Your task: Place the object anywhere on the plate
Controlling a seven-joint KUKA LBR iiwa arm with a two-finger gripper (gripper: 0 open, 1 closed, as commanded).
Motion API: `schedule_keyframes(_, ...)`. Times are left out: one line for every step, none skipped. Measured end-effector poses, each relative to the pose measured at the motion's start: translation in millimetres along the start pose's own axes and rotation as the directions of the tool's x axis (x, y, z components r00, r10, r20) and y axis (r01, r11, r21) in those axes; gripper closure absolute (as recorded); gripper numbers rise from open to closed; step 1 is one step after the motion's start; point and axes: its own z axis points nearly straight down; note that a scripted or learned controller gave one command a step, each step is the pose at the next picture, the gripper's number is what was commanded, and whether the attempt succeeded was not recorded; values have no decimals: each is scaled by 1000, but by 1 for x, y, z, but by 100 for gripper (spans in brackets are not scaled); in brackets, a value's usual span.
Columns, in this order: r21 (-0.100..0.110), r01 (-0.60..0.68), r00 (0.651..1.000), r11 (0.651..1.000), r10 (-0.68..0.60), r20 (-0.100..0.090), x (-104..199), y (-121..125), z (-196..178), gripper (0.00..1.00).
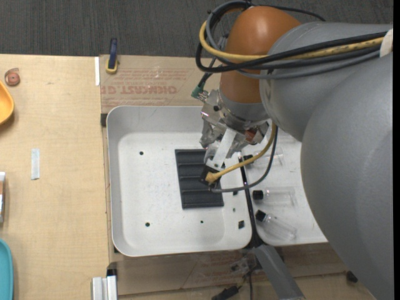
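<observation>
White bin (pixel 125 167), black ribbed plate (pixel 195 186), grey arm (pixel 337 136) with orange band (pixel 253 36)

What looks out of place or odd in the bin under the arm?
The black ribbed tray in the left bin lies slightly askew to the bin's walls, and the gripper hangs over its right edge. Otherwise, nothing looks spilled or damaged.
</observation>
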Motion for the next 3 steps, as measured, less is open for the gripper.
schedule_keyframes(0,-348,937,937,348,0,48,27,-19,100)
schedule_keyframes(0,-21,1000,1000,21,1,105,19,24,100)
schedule_keyframes(0,24,1000,1000,-24,0,109,10,73,100)
